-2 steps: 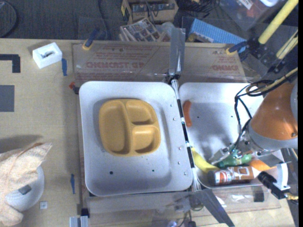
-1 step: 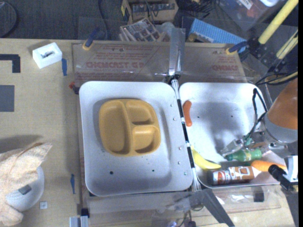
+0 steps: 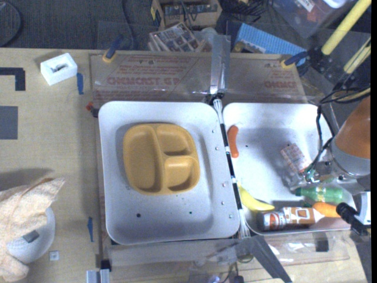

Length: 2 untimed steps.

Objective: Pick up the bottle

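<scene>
**Arm low over right bin, gripper mostly hidden**

Gripper (image 3: 315, 178) sits at the right bin's (image 3: 259, 117) near-right area, but the wrist and orange band cover most of it and cables clutter the rest, so I can't tell its state or whether anything is in it. Green bottle (image 3: 323, 193) lies on its side just under the gripper; contact unclear. Just in front: small orange carrot-like piece (image 3: 327, 209), right end cut off by dark hardware. Brown sauce bottle (image 3: 288, 218) lies flat along the near wall. Banana (image 3: 254, 201) beside it to the left. Clear crinkly wrapper (image 3: 293, 158) left of the gripper, contents hard to make out. Orange sausage-shaped item (image 3: 234, 141) against the left wall. Left bin (image 3: 112, 175) holds a yellow divided tray (image 3: 160, 158)
</scene>
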Motion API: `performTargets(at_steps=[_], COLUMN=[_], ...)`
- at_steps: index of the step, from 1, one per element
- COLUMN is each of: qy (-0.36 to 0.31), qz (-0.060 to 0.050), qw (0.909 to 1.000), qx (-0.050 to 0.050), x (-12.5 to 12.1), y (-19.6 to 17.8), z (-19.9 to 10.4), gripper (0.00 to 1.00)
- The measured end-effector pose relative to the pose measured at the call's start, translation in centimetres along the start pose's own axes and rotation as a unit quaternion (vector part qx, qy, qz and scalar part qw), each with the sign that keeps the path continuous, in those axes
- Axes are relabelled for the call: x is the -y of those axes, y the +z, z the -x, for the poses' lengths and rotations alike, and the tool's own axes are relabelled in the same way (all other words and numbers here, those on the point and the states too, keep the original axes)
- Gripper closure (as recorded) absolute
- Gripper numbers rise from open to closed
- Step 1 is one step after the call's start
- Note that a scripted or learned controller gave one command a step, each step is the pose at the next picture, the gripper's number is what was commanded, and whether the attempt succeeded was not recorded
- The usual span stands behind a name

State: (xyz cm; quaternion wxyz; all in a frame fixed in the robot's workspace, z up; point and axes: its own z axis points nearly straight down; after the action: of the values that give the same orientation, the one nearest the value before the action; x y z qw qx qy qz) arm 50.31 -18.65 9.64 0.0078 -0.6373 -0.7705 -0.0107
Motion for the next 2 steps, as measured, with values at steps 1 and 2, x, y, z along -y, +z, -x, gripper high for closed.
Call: performTargets(at_steps=[1,2], qy=[-0.048,-0.048], qz=[-0.003,-0.003], qw=[0.9987,0.9987], qx=[0.014,0.014], x=[-0.67,-0.66], y=[-12.70,-12.69], z=[-3.70,-3.70], gripper=[1.00,0.00])
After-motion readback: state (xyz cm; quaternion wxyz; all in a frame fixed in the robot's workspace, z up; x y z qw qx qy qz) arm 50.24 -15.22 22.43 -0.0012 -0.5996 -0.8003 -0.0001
